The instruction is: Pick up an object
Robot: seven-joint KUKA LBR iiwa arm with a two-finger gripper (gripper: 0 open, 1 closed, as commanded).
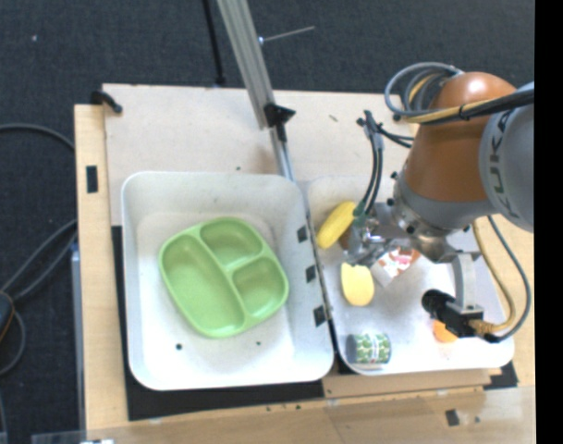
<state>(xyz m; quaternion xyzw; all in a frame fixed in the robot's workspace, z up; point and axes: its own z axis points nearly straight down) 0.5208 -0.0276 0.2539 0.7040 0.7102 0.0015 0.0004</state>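
1. You see the arm point(461, 155) reaching in over the right bin point(484, 340), its orange band above the wrist. The claw point(369, 239) hangs low among the objects near that bin's left side.

2. You cannot tell from this slanted view whether the claw is released or clenched; the wrist and cables hide too much of it. Nothing is plainly gripped in it, so treat no object as held.

3. The candidates all lie in the right bin:
   - a yellow banana-shaped piece point(336, 224) at the upper left, just beside the claw;
   - a pale yellow block point(358, 285) just below the claw;
   - a small white and red item point(396, 261) just to the claw's right, partly under the wrist;
   - a green patterned can point(369, 347) near the front rim;
   - a small orange piece point(445, 332) at the right, beside a black fitting.

4. The left bin point(142, 202) carries a green divided plate point(224, 276), well apart from the claw.

5. Judge the step as approach or descent onto a target, with the grasp not yet confirmed.

6. The next move calls for settling over one object, probably the banana-shaped piece or the pale block, closing on it alone, then lifting straight up. Watch for crowding: the neighbours sit close, and a slanted closure could nudge them aside.
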